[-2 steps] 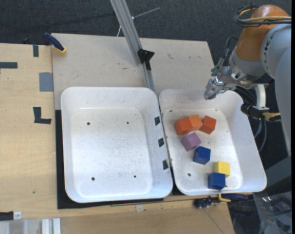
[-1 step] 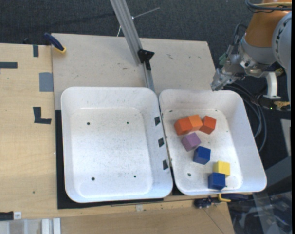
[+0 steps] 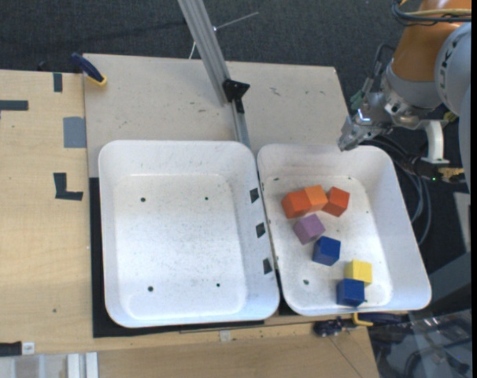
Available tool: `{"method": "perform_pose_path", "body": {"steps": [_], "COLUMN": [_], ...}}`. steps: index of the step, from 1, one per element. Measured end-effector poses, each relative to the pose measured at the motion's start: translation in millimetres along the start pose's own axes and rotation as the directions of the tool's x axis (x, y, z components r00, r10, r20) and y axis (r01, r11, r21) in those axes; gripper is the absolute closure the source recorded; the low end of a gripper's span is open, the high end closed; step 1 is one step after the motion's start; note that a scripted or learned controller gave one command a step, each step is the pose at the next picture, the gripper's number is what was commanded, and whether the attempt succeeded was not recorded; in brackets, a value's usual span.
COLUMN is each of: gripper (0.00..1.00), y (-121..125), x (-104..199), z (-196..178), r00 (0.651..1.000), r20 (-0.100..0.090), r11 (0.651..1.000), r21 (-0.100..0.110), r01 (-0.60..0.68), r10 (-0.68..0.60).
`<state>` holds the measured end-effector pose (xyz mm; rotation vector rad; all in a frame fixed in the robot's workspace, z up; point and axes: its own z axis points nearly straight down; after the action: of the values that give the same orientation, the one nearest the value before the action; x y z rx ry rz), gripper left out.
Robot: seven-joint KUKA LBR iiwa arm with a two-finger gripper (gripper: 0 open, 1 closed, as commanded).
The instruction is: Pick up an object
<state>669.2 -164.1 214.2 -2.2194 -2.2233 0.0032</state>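
The right bin (image 3: 396, 203) holds several small blocks. Two orange blocks (image 3: 304, 201) sit together, with a red-orange one (image 3: 337, 201) beside them. Below them lie a purple block (image 3: 308, 228) and a blue block (image 3: 327, 250). Near the front edge a yellow block (image 3: 359, 271) touches another blue block (image 3: 350, 291). My gripper (image 3: 353, 135) hangs over the bin's far rim, up and right of the blocks, with nothing seen in it. Its fingers point down and left.
The left bin (image 3: 175, 235) sits beside the right one. A slanted metal pole (image 3: 211, 50) crosses the bench behind the bins. A blue and yellow tool (image 3: 89, 68) lies at the bench's far left corner. Cables (image 3: 427, 187) run along the right bin's outer side.
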Motion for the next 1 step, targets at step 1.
{"method": "perform_pose_path", "body": {"steps": [1], "gripper": [1.00], "y": [-23.8], "x": [56.0], "z": [-5.8], "r00": [1.000], "r20": [-0.003], "r11": [1.000], "r21": [0.000], "r01": [0.004], "r10": [-0.004]}}
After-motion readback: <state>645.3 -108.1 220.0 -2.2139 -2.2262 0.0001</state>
